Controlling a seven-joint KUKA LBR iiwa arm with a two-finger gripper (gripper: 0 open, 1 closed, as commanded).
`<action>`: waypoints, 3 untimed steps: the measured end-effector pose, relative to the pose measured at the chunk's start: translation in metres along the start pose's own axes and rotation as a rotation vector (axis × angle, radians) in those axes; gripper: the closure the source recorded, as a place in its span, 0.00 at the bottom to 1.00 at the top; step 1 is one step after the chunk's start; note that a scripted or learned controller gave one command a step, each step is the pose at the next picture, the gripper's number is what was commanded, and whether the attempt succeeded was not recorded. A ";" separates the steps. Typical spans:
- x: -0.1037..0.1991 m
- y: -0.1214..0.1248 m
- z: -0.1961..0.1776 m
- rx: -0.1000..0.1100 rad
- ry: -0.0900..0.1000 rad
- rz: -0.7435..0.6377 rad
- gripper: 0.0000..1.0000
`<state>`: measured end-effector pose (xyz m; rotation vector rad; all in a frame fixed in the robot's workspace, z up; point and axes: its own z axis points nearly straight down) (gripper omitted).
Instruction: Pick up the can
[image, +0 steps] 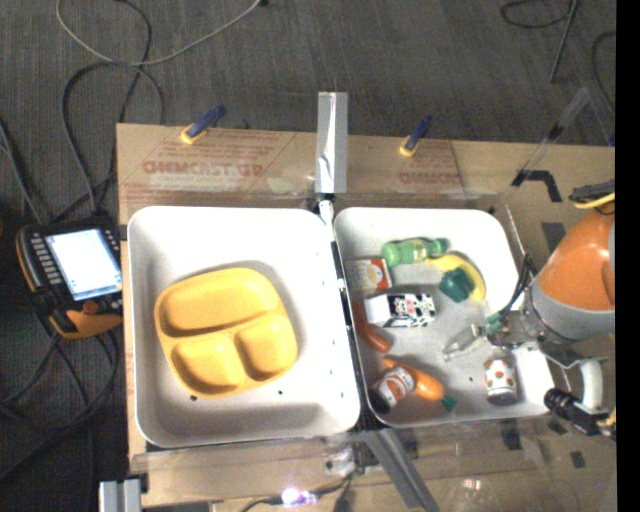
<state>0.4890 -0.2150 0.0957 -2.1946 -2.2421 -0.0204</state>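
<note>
Yellow divided plastic tray (228, 343) smooth, slightly glossy; white plastic bins (150, 250) matt; brown cardboard sheet (200, 165) on worktop dull, printed.

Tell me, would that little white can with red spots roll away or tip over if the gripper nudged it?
The small white can with red spots seems to stand upright near the right white bin's edge, so a nudge would probably tip it. Once on its side, its round body would likely roll. It looks rigid and smooth, so the gripper might slip off.

We see a robot lab: a bench (200, 165) clamped over grey carpet, loose cables (90, 70) on the floor, and a teach pendant (75, 265) beside it.
</note>
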 end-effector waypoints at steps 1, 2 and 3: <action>-0.001 -0.002 -0.001 0.005 -0.002 -0.039 0.00; 0.000 0.001 0.001 -0.002 -0.001 -0.040 0.00; 0.000 0.001 0.000 -0.002 -0.001 -0.027 0.00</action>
